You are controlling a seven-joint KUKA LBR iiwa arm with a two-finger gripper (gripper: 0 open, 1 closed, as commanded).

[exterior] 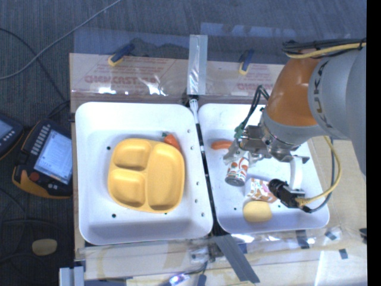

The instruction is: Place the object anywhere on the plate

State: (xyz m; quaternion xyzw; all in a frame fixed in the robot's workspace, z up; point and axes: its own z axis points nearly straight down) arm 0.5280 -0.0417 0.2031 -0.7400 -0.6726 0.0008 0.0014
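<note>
Gripper point(243, 151) hangs low in the right bin point(309, 219), at the end of the grey arm with its orange band point(294, 94), and how it is set cannot be told from above, since the wrist hides it. Just beneath it a small can with a red and white label point(237, 170) lies tilted on the bin floor, touching or nearly touching the tool; nothing can be seen to be held. Beside the can lies a small orange piece point(221, 144), nearer the dividing wall, and toward the near edge rest a printed packet point(259, 189) and a pale yellow round object point(258, 211). The yellow sectioned plate point(146, 174) sits in the left bin point(89, 159), well apart, with a small orange-red thing point(171, 140) at its far rim.

Judged from this, the step in hand is the pick, most likely of the can. A tilted round can tends to roll, so the grasp should centre across its body, and the lift should be high enough to pass over the wall between the bins before lowering into a plate section
</note>
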